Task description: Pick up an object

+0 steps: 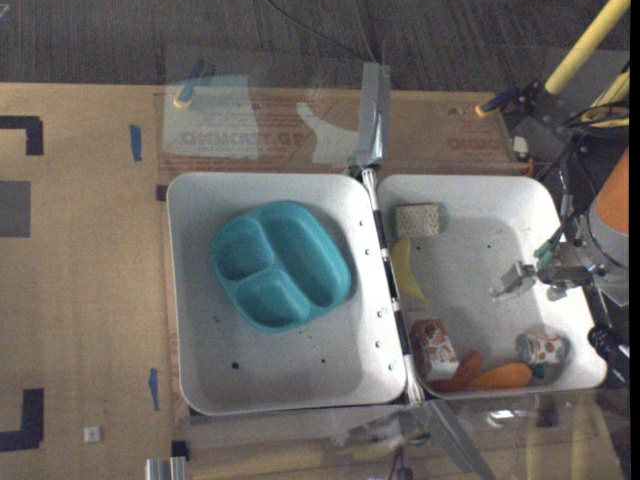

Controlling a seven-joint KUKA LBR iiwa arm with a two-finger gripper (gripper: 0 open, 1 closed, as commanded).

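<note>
My gripper [540, 276] hangs over the right side of the right bin [470, 200], open, with nothing between its fingers. Below it, near the bin's front right corner, stands a small patterned cup [541, 348]. An orange carrot [500, 375] and a red-orange piece [462, 368] lie along the front wall. A small printed carton [433, 346] sits at the front left. A yellow banana [405, 268] lies against the left wall, and a tan sponge block [417, 219] lies behind it.
The left bin [190, 268] holds a teal divided plate [282, 264]. Bare white floor lies in the middle of the right bin, left of the gripper. Cables and a yellow pole [590, 33] are at the back right.
</note>
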